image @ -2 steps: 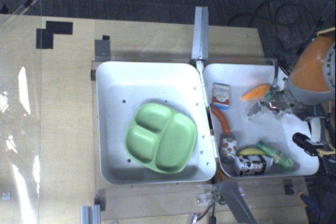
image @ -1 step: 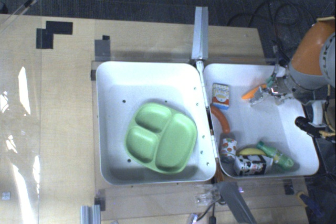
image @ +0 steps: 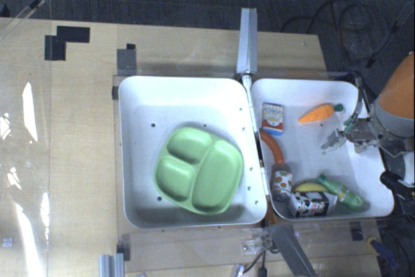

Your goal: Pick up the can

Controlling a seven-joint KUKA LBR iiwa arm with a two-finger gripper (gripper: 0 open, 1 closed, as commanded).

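Camera view, looking down at a slant on two white bins side by side on the wooden surface [image: 71, 159].

- Left bin [image: 139, 139]: holds a green divided plate [image: 200, 170], nothing else of note.
- Right bin [image: 363, 159]: the cluttered one. Small carton [image: 273, 118] near the dividing wall, toy carrot [image: 316, 114] toward the far side, a long orange-red sausage-shaped piece [image: 275, 150] running down beside the divider.
- Near the front wall of the right bin: the can [image: 312, 205], black and white patterned, lying on its side. Long axis runs roughly left-right across the view, parallel to the bin's front wall. A banana [image: 308, 188] rests just behind it, a green toy [image: 342, 194] lies at its right end, and a small brown-and-white object [image: 281, 182] sits just off its left end. Tight company all round.
- Claw [image: 334, 141]: reaches in from the right, over the right half of the right bin, between carrot and can. Fingers appear spread, nothing between them.

Key relation: the can lies toward the front of the bin and slightly left of the claw, near but clearly apart, with the banana and green toy between the two.

Judgement: the approach is not yet made. The claw needs to travel toward the front wall and come down across the can's short dimension, fingers closing front-to-back. The banana, pressed against the can's far side, leaves little room for a finger there; a knock or a double pick looks likely.
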